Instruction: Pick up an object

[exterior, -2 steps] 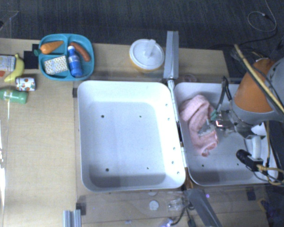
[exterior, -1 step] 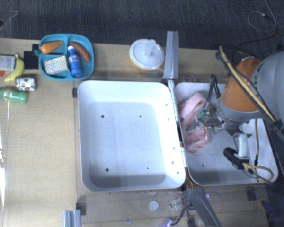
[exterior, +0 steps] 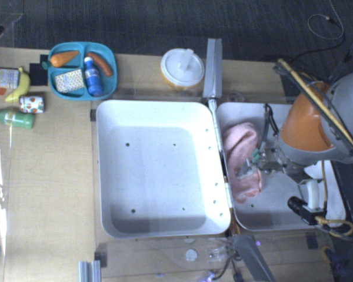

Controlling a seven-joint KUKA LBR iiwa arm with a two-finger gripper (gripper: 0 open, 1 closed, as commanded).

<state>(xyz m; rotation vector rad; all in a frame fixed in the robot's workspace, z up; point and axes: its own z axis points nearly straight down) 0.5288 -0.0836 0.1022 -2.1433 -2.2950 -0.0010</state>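
Hand point(exterior: 250, 164): low in the right bin point(exterior: 282, 216), at the pink cloth's edge; whether spread or pressed together, cannot tell
Cloth point(exterior: 242, 157): crumpled, just left of the hand, touching it, against the bin's left wall
Left bin point(exterior: 159, 169): further left of the hand
Arm point(exterior: 309, 131): right of the hand, orange band up

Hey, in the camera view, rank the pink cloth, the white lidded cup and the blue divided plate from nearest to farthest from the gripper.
From the gripper:
1. Pink cloth, in the right bin, right at the gripper.
2. White lidded cup, on the bench behind the bins.
3. Blue divided plate, far left on the bench.
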